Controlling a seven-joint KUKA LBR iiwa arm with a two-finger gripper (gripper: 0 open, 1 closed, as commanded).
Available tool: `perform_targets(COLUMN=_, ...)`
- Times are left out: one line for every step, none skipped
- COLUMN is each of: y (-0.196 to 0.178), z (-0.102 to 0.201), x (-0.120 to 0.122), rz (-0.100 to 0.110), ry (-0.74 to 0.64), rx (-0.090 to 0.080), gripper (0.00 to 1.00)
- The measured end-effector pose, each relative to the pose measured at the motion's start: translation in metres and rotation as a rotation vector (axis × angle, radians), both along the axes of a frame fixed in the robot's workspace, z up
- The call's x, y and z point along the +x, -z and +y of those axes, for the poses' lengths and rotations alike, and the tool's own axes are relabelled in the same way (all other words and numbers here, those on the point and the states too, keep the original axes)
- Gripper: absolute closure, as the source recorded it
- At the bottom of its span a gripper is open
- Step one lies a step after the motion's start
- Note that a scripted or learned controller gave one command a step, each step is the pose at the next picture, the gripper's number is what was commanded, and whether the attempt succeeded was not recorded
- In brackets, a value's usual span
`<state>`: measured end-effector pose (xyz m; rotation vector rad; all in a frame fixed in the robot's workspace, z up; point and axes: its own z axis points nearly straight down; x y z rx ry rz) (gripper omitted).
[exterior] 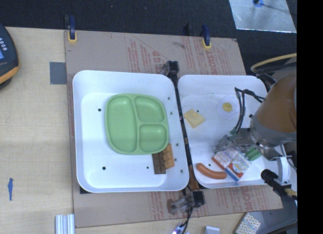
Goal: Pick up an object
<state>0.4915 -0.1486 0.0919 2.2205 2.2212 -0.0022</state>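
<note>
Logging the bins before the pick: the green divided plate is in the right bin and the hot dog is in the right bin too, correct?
Not quite. The camera view shows the green divided plate in the left bin. The hot dog is indeed in the right bin.

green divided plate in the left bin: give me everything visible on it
The pale green, rounded-square plastic-looking divided plate lies flat and right way up, turned slightly, near the middle of the left shallow white bin. Raised ridges split it into three wells: one large on the view's left, two smaller stacked on the right. All wells look bare. A brown rectangular block lies right by its lower right corner; contact cannot be told. Nothing else is near it.
</note>
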Motion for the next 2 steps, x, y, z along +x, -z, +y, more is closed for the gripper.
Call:
perform_targets(y=-0.010, z=0.001, x=-0.001, rz=0.003, ry=-0.004, rx=0.001, gripper=1.00)
perform_targets(y=-0.105, z=0.104, x=0.037, rz=-0.009, ry=-0.015, rx=0.005, gripper=1.00)
